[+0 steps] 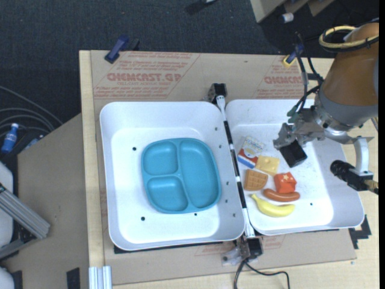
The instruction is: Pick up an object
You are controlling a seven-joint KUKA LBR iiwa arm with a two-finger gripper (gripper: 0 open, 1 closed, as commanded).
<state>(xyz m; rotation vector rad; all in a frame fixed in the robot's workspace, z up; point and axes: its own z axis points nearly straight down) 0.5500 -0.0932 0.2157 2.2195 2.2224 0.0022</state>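
My gripper [290,144] hangs over the upper middle of the right bin [337,212], reaching in from the right. Just left of it and lower lie a yellow cheese block [268,164], a red-white-blue piece [246,158] and a pale wrapped piece [252,144]. Below the gripper sit a red toy [285,181], a sausage [281,194], a waffle [255,179] and a banana [274,207]. Nothing shows between the gripper's tips.
The left bin [120,161] holds a blue divided plate [180,174]. A black clip [218,92] sits at the top of the seam between the bins. The bench's brown board [156,74] stretches behind both bins.
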